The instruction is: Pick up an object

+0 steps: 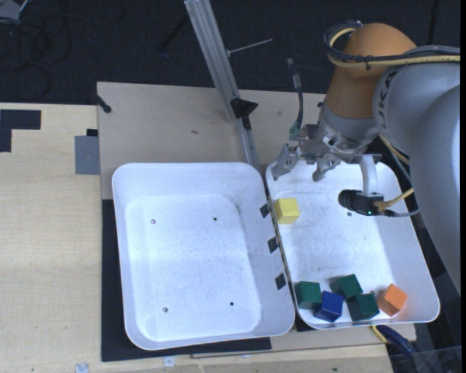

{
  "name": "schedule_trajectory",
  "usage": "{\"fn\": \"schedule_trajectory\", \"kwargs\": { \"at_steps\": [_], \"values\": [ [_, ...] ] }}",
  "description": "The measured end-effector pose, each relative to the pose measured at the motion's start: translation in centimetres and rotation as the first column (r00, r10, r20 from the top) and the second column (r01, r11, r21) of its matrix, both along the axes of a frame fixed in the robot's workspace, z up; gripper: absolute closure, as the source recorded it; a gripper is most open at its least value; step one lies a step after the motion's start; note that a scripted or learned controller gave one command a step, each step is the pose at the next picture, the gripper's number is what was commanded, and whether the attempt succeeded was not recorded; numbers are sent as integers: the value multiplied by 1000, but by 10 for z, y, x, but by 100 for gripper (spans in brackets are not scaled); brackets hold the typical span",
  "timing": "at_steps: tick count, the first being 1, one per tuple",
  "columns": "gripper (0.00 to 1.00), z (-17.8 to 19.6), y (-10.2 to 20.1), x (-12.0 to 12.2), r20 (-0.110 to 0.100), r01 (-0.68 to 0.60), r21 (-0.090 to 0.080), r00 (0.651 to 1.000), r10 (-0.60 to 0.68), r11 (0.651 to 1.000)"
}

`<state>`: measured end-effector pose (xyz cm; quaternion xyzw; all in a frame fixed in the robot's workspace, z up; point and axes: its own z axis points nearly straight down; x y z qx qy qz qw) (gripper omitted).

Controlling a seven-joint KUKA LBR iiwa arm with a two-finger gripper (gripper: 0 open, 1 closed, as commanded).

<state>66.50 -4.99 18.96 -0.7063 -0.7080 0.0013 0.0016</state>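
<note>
A: Let us go from the left. The left bin stands on the desk and I see no object lying in it. So the task does not concern it now.

B: Agreed. In the right bin there is a yellow cube, alone, close to the wall that the two bins share. Further toward the near edge, there is a group: a green cube, a blue cube, two more green cubes and an orange cube, packed close together.

A: And the gripper?

B: It hangs over the far end of the right bin, beyond the yellow cube and a little to its right. The jaws look spread apart and nothing is between them.

A: So which step is this, in your opinion?

B: I judge it is the approach. Nothing is grasped yet. The yellow cube is the nearest thing and it stands free, so it seems the easiest choice.

A: What does the next move need?

B: The jaws must come over the cube, go down around it, then close. The bin wall is just beside it, so one finger has little room there.
</note>
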Motion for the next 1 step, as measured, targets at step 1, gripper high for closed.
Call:
{"fn": "schedule_trajectory", "kwargs": {
  "at_steps": [1],
  "values": [
    [0, -69, -43, -54, 14, 1, -2, 1000, -1, 1000]
  ]
}}
